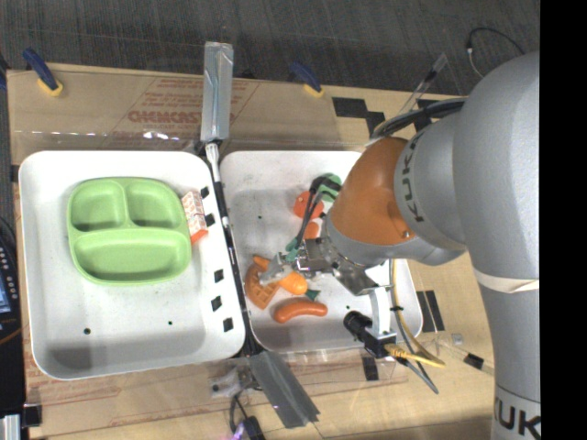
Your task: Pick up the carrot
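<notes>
Bins: we see two white bins side by side on the counter (110, 401), the left bin (37, 246) and the right bin (266, 168).
Left bin: it bears a green tray (128, 229) with three wells, and a small red-and-white packet (194, 214) sits at the tray's right edge.
Right bin: orange toy food lies bunched toward its near left, which we judge leaves little free room around any one piece.
Carrot: we take the orange piece with a green end (295, 284) in the right bin for the carrot, just right of a waffle-like piece (261, 289) and just far of a sausage (299, 311).
Other orange piece: one more (303, 203) lies farther off, partly under the arm.
Arm: it reaches in from the right and hangs over the right bin, orange band above the cluster, so we judge it is set for a downward grasp.
Claw: the claw (301, 257) sits low just above the carrot; we cannot tell how far open it is, nor whether it touches or holds anything.
Risk: we judge the neighbours may be nudged or caught along with the carrot.
</notes>
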